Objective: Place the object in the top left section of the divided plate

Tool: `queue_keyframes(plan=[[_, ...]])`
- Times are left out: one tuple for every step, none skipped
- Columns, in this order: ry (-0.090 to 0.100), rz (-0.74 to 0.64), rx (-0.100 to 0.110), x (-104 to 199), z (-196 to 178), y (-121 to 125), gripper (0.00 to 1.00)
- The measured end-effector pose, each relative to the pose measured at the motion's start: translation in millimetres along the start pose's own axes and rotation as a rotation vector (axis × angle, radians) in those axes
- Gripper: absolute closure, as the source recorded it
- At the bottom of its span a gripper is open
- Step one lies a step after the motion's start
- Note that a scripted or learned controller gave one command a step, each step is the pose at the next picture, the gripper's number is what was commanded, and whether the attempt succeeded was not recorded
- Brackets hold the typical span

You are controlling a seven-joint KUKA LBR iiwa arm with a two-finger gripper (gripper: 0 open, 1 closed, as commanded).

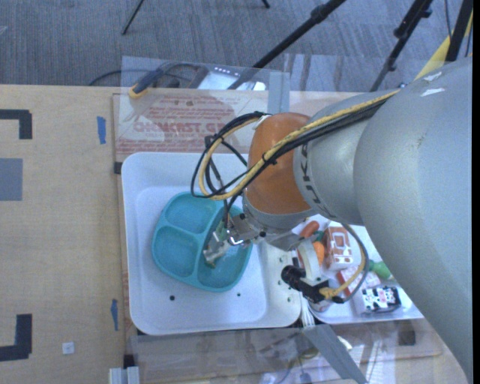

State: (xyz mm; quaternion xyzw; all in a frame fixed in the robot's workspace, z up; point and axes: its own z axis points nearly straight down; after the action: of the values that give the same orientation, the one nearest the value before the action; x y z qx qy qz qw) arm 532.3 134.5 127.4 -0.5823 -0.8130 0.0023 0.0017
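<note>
Grey arm (405, 172), orange band (277, 169), black and yellow cables (217, 154).

A lab: tripod legs (315, 22); taped bench (52, 247); robot arm (390, 172).

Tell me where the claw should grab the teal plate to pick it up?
Probably the rim. The teal divided plate lies flat in the left white bin, so only its thin raised edge gives fingers something to pinch. Its left edge looks best: bare bin floor lies beside it, while the claw and arm cover the right side. Come straight down from above.
</note>
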Motion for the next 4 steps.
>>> queue_keyframes(plan=[[-0.001,0.005,0.003,-2,-6,1,1.0],[-0.001,0.004,0.004,-2,-6,0,0.0],[0.0,-0.23,0.001,6,-69,-47,0.0],[-0.002,-0.423,-0.004,-29,-213,61,0.0]])
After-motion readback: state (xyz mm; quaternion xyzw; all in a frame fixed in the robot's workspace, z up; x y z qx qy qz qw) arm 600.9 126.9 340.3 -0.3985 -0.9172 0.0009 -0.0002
